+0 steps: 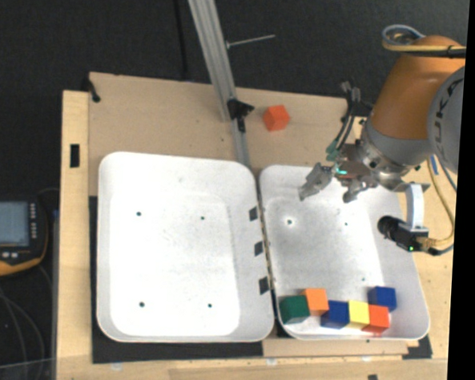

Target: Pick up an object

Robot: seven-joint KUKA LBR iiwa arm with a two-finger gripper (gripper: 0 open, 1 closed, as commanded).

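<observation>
Gripper [332, 185] is seen above the far end of the right bin [401, 271], fingers spread apart with nothing between them — released, hanging off the grey arm with its orange band [412, 95]. Six small blocks are clustered along the near wall of the right bin: a green block [294, 307] at the left, an orange block [317, 299] touching it, then a blue block [336, 313], a yellow block [359, 313], a red-orange block [378, 317] and a second blue block [383, 297] just behind. All are well apart from the gripper. The left bin [174, 245] sits beside the right one, rims touching. One more orange cube [276, 118] is seen on the table [146, 107] beyond the bins, near a slanted metal rail [217, 63]. A handheld pendant with screen [6, 231] lies off the table's left side.
</observation>
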